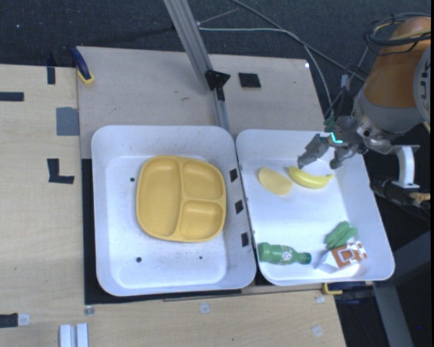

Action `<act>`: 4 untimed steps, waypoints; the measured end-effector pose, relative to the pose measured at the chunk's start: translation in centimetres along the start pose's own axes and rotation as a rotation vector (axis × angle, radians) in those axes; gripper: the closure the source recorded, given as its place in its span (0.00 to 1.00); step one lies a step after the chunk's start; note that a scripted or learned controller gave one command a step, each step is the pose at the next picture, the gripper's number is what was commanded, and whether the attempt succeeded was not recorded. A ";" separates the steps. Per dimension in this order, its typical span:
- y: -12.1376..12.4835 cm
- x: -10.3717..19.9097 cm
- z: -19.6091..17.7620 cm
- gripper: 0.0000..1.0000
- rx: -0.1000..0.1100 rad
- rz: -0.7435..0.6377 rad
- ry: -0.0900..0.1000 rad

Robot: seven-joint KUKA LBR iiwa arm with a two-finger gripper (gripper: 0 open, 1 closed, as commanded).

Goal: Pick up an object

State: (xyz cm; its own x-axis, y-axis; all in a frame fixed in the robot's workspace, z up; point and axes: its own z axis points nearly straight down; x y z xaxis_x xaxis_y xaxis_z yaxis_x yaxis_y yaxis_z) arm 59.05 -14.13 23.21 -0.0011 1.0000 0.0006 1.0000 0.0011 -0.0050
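In the right bin (362,201) lie a yellow banana (309,178), a pale yellow lemon-like piece (275,181), a green bottle (283,254) and a green and orange-white packet (343,247). My gripper (323,155) hangs just above the banana at the bin's far side. Its two dark fingers are spread apart, one at the left (310,151) and one at the right (338,157), with nothing between them.
The left bin (112,194) holds a yellow divided plate (180,197). A grey metal post (195,42) rises behind the bins. Cables run across the dark floor at the back. The arm's orange band (398,71) is at the right edge.
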 end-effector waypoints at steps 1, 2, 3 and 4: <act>0.1 0.0 -0.2 0.00 -0.004 -0.001 -0.001; 0.6 0.2 6.1 0.00 0.001 -0.001 -0.001; -0.4 -0.1 11.6 0.00 0.001 0.000 -0.001; -0.3 -0.1 14.7 0.00 -0.006 0.000 -0.003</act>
State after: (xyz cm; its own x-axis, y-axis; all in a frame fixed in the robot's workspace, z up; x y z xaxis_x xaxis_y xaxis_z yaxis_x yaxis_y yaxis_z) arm 58.63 -14.20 8.50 -0.0013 1.0000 -0.0021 1.0000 0.0013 0.0008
